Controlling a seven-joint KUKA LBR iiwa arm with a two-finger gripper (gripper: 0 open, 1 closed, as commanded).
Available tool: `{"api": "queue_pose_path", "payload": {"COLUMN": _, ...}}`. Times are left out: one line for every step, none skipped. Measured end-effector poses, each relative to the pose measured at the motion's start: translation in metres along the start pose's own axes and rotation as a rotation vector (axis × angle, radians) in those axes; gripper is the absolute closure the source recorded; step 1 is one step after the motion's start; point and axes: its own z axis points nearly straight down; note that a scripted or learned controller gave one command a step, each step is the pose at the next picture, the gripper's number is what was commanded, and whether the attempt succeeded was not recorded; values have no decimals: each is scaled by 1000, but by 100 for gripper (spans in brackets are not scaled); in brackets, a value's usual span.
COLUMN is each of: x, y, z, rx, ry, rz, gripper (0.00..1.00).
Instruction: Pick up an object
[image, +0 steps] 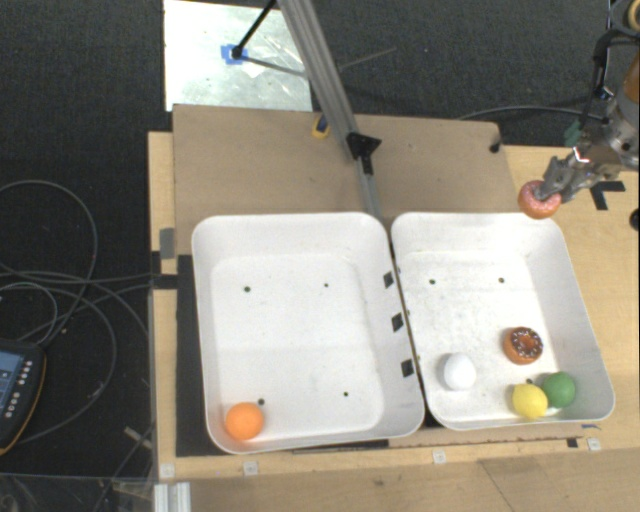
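Objects lie nearest the viewer along the front of the two shallow white plastic bins: a small orange ball (243, 421) in the front-left corner of the left bin (290, 232), and, in the right bin (480, 228), a yellow lemon-shaped toy (529, 400) touching a round green ball (560, 389) at the front-right corner, with a white ball (459, 371) to their left. Just behind these rests a brown chocolate-glazed toy doughnut (522, 345). Farther back, past the right bin's far-right corner and above the brown surface (260, 160), the gripper (556, 190) is clamped on a pink frosted toy doughnut (540, 200), which hangs clear of the bin. Judged from this arrangement, the pick itself appears accomplished: one object is lifted and held. What remains, if anything, is keeping hold of it securely.
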Motion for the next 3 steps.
{"api": "queue_pose_path", "payload": {"x": 49, "y": -4, "z": 14, "rx": 8, "ry": 5, "rz": -7, "gripper": 100}}
{"api": "queue_pose_path", "payload": {"x": 112, "y": -9, "z": 13, "rx": 8, "ry": 6, "rz": -9, "gripper": 100}}
{"api": "queue_pose_path", "payload": {"x": 161, "y": -20, "z": 29, "rx": 11, "ry": 6, "rz": -8, "gripper": 100}}
